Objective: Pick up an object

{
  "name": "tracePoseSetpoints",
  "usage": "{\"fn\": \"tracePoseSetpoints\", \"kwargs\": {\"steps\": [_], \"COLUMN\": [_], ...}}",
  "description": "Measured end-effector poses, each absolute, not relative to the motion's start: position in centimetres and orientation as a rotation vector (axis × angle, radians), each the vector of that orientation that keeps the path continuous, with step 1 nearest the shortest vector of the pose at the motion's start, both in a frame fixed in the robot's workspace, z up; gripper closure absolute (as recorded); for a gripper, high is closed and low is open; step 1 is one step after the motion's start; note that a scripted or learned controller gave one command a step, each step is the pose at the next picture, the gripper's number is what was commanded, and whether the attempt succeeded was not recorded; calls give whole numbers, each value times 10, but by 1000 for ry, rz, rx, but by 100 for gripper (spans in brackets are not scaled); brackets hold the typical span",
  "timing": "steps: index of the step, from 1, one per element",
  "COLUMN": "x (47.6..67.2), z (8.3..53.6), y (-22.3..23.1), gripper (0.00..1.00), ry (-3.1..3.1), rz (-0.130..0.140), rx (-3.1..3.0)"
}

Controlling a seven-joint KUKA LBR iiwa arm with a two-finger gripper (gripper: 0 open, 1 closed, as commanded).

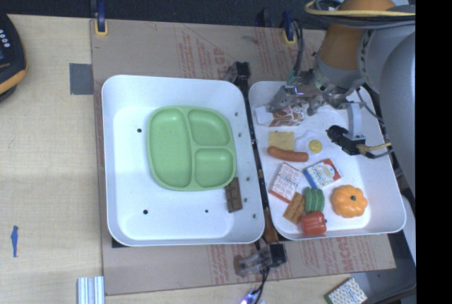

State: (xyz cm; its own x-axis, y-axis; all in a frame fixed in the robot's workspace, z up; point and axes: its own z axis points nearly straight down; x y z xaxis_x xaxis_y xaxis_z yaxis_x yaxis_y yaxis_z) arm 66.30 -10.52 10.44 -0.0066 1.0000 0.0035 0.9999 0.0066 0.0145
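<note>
From above, the jaws (293,99) hang low over the far end of the right bin (385,221), right at a crumpled red-and-white wrapper (288,114), and I cannot tell whether they are parted or have hold of it. Just nearer than the jaws lie a yellow block (282,139) and a sausage (287,153), further on a small carton (322,173) and an orange pumpkin (349,201), while off to their left the other bin (123,214) on the counter (49,175) holds a green divided plate (191,147)

Toy foods (311,182) scattered loose in right bin (385,225).
</note>
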Motion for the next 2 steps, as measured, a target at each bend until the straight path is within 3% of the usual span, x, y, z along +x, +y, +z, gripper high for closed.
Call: {"fn": "tracePoseSetpoints", "kwargs": {"steps": [1,2], "x": [598,651], "z": [105,105], "y": [-169,-146], "gripper": [0,0], "ry": [2207,2209], "rz": [29,21], "rx": [2207,2196]}}
